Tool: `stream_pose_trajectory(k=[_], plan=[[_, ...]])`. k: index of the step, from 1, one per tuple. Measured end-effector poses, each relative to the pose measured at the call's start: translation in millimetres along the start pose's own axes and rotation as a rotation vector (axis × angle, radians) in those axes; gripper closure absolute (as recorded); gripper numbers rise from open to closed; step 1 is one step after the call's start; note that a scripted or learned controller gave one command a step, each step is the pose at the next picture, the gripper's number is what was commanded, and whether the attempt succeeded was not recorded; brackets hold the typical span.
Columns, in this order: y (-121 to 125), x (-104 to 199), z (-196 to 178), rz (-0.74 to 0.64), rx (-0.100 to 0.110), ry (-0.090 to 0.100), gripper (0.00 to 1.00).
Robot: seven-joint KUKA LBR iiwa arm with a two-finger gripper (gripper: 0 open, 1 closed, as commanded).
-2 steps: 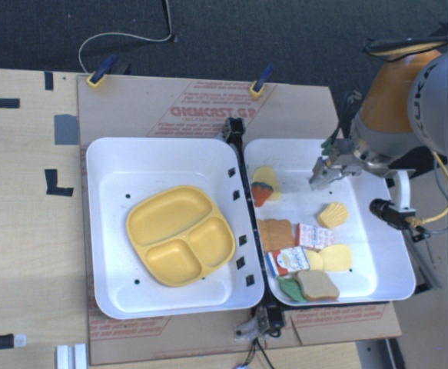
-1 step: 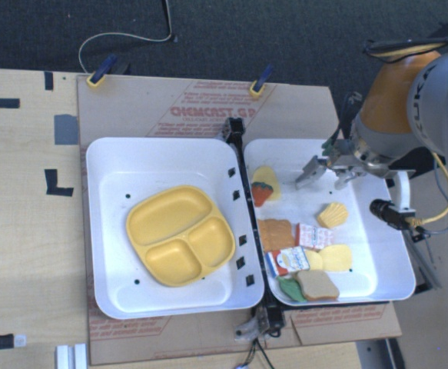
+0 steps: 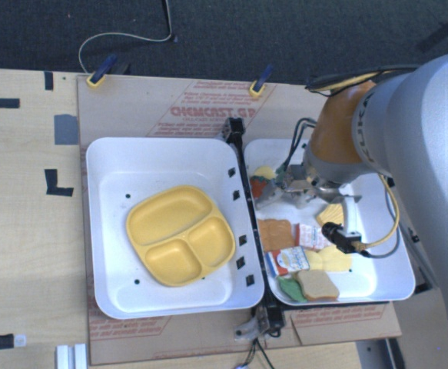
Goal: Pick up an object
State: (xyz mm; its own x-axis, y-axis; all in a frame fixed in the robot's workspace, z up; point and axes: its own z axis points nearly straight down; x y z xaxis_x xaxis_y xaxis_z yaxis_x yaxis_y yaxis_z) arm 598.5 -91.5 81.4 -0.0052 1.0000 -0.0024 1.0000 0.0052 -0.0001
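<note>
The pincer (image 3: 289, 184) is down in the right bin (image 3: 393, 283) near its far-left corner, among the food pieces (image 3: 304, 256); open or clenched, I can't tell. A yellow tray (image 3: 180, 234) lies in the left bin (image 3: 108, 167).

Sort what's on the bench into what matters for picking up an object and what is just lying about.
For the job:
pincer, down in the right bin
orange cracker piece
tan bread slice
green piece
red-and-white packet
yellow cheese slice

Lying about:
yellow divided plate in the left bin
yellow clamp
blue clamp
</note>
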Motion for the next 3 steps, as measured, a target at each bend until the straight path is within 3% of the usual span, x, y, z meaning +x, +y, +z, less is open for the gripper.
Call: stream_pose_trajectory(k=[1, 3], plan=[[61.8, -12.4, -1.2, -0.008, 0.062, 0.012, 0.0], [60.4, -7.7, -1.8, 0.0, 0.054, 0.002, 0.0]])
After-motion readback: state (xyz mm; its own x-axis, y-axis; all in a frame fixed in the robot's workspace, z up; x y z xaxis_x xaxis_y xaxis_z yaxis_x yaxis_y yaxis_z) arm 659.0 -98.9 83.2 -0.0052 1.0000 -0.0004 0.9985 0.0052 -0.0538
